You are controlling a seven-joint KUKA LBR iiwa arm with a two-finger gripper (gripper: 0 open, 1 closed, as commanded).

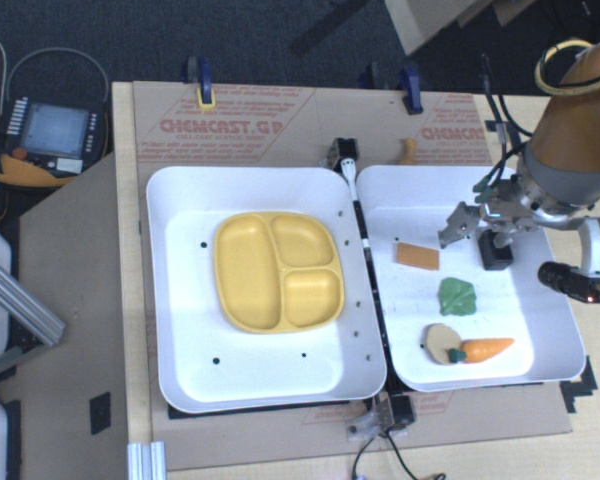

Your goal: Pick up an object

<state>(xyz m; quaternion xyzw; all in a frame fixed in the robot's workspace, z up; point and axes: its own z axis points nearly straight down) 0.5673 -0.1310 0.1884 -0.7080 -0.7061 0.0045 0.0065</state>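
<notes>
Two-finger gripper (485, 236), fingers apart and empty, poised above the right white bin (550, 358); nearest its tips, the flat tan cracker-like slab (417, 256); descend squarely, straddling it before closing.

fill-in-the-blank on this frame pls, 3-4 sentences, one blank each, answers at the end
1. The yellow divided plate lies in the ____ bin of the view.
2. The plate has ____ compartments.
3. The toy carrot touches the round tan slice near the right bin's ____ edge.
4. The green leafy piece lies between the carrot and the ____ flat rectangular piece, below the gripper.

Answers: left; three; front; brown
</notes>
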